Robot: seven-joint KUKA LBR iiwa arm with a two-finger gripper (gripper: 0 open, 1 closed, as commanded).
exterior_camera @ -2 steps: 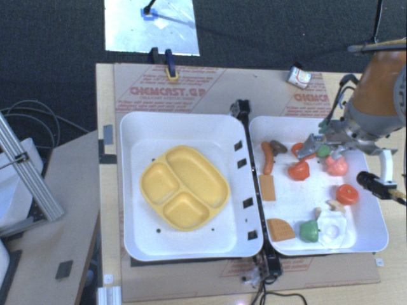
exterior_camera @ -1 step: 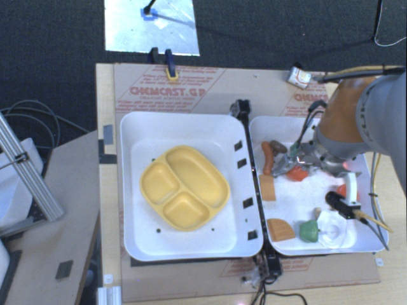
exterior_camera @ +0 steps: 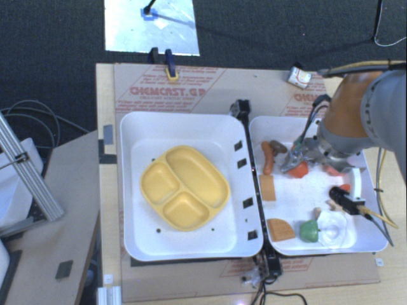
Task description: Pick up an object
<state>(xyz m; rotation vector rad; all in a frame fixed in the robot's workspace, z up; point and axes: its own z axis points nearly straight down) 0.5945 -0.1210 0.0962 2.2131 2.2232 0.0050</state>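
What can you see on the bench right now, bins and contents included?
left bin: 1, white, left half of the bench
right bin: 1, white, beside it
divided plate: 1, yellow, middle of the left bin
sausage-shaped piece: 1, orange, right bin, far left
brown piece: 1, brown, by the sausage-shaped piece's top
flat block: 1, tan, right bin's left side
wedge: 1, tan-orange, right bin, near left
rounded piece: 1, green, beside the wedge
clear item: 1, whitish, right of the rounded piece
red-orange piece: 1, right at the gripper
clamp: 1, blue and yellow, bench's far edge
arm: 1, grey with an orange band, from the right
gripper: 1, low in the right bin
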